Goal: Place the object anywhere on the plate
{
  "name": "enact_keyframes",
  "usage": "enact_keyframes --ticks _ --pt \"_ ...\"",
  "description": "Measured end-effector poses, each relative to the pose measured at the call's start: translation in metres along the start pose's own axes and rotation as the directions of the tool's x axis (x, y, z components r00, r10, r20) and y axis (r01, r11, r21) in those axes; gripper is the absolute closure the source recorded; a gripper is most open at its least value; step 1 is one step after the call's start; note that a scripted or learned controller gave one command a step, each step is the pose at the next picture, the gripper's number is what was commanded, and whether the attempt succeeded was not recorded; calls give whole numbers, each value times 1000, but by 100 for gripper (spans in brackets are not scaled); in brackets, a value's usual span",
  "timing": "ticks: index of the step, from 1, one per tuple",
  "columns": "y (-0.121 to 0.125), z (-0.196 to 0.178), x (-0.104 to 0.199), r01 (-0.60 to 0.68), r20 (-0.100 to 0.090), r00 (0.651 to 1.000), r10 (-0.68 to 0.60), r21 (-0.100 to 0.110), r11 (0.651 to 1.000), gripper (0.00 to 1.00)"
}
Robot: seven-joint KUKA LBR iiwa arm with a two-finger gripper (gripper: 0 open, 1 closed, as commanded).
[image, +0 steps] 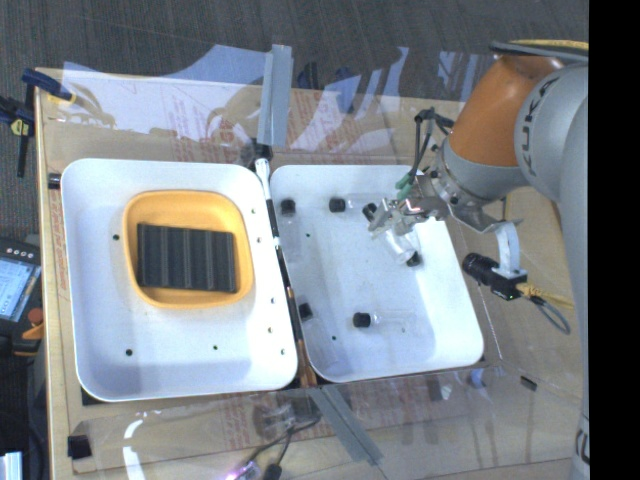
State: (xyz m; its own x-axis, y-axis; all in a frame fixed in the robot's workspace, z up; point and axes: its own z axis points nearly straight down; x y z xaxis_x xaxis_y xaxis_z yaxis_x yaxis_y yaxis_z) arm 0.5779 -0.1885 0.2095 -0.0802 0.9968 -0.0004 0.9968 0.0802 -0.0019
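A yellow rounded plate (184,211) lies in the left white bin (90,348). On it rests a dark grey ribbed rectangular block (188,258), lying flat and roughly centred. My gripper (397,224) hangs over the upper middle of the right white bin (440,343), well to the right of the plate and apart from the block. The grey arm with its orange band (490,118) reaches in from the right.
Several small black knobs dot the right bin's floor, among them ones at the top left (288,207), the top middle (337,205) and the lower middle (362,320). A raised divider (275,238) separates the two bins. Clear plastic sheeting surrounds them.
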Motion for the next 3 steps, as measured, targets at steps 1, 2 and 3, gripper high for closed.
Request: enact_keyframes --ticks 1,2,3 --pt "37 -16 44 242 1 970 -242 -2 970 100" --pt "69 17 65 495 2 869 -495 -2 869 100" --pt "55 9 100 709 -1 705 -709 0 705 100"
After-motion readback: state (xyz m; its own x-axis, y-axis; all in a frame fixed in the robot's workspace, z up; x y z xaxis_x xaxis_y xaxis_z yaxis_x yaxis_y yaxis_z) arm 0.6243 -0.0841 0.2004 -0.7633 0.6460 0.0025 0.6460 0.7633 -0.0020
